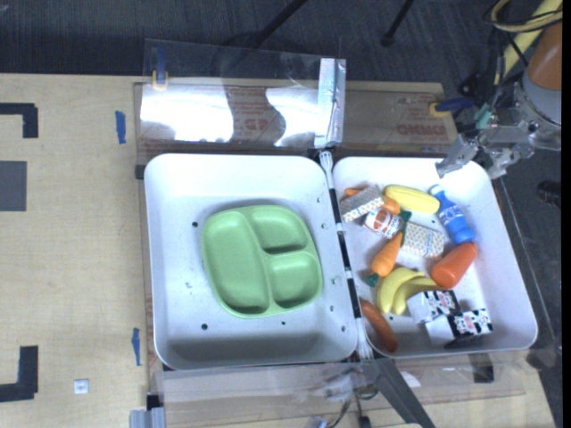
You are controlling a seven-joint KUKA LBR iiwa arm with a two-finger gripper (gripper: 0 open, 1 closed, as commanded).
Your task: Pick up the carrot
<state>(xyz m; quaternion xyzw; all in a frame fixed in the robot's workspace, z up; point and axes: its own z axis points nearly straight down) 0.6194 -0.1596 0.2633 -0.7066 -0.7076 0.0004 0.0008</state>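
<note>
The carrot [388, 253] is a small orange cone lying near the middle of the right bin [516, 279], tip toward the back, between a printed carton and a pair of bananas [401, 289]. My gripper [467, 157] hangs above the right bin's back right corner, well apart from the carrot and higher than the objects. Nothing is seen in its grasp.
Crowded around the carrot are a yellow piece [410, 200], a blue bottle [456, 222], an orange-red pepper [455, 265], a red sausage [379, 325] and small cartons [455, 315]. The left bin [169, 203] holds a green divided plate [260, 259]. Cables hang at the far right.
</note>
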